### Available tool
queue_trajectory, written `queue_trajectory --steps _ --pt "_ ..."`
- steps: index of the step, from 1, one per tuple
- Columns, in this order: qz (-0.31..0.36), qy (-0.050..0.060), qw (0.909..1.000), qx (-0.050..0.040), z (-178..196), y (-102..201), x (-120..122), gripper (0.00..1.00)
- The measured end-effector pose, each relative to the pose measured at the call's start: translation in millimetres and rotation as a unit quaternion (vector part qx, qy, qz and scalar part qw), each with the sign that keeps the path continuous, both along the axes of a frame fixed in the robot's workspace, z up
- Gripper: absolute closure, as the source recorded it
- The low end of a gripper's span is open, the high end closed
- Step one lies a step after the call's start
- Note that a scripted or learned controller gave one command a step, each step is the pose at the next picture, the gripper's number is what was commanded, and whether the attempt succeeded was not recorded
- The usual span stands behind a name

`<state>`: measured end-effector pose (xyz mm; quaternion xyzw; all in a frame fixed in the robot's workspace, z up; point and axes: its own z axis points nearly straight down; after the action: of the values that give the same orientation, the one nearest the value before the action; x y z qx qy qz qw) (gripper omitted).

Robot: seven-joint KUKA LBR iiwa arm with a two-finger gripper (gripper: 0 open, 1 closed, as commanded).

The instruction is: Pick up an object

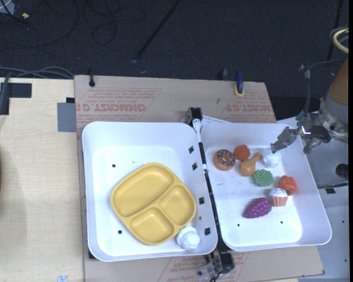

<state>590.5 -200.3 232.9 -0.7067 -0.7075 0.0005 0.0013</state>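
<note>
The gripper (pixel 288 138) is held at the right bin's (pixel 317 228) upper-right rim, jaws spread, nothing pinched. Toy foods (donut (pixel 225 159), grapes (pixel 257 207), etc.) are packed close, so neighbours could be nudged w/ a missed grasp.

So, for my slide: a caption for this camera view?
Gripper poised above toy foods in right bin; yellow tray in left bin.

bins (pixel 141 135): smooth glossy white plastic
tray (pixel 153 202): matt yellow plastic
bench board (pixel 165 101): printed brown cardboard
</note>
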Motion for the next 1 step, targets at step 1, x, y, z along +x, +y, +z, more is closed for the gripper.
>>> queue_trajectory --steps 1 --pt "0.0 0.002 1.0 0.0004 -149.3 -11.6 -27.9 0.0"
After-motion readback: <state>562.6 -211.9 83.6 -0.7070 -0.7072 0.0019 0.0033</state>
